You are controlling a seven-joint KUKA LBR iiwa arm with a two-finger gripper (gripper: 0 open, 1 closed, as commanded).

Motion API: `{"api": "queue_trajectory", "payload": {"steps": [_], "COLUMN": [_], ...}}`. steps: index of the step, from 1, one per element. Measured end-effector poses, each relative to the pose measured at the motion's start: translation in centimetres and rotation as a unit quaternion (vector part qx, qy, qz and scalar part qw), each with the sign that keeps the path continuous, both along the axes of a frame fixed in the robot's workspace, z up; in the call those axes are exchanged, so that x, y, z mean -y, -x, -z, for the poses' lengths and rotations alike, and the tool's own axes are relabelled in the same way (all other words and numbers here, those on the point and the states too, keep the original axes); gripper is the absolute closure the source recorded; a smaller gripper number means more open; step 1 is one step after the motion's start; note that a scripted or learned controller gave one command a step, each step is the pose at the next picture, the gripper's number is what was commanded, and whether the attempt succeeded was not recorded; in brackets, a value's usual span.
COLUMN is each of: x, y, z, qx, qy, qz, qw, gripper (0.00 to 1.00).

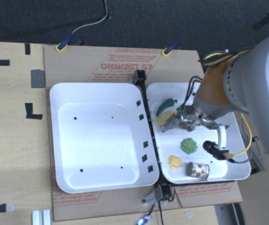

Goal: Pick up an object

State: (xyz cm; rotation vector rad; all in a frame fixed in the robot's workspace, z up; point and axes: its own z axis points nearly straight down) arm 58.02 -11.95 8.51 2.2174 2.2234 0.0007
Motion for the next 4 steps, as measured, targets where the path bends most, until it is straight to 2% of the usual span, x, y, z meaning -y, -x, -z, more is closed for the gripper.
{"api": "queue_trajectory", "payload": {"steps": [1, 2, 3, 4], "x": [-1.6, -1.5, 1.1, 1.1], "y": [-6.0, -6.0, -8.8, -8.7], "z": [0.0, -1.2, 0.0, 0.0], "qx": [0.001, 0.002, -0.004, -0.001], "qy": [-0.0002, 0.0000, -0.0024, -0.0003], "qz": [-0.001, 0.000, 0.000, 0.000], "qw": [1.0000, 1.0000, 1.0000, 1.0000], "gripper": [0.00, 1.00, 1.00, 0.00]}}
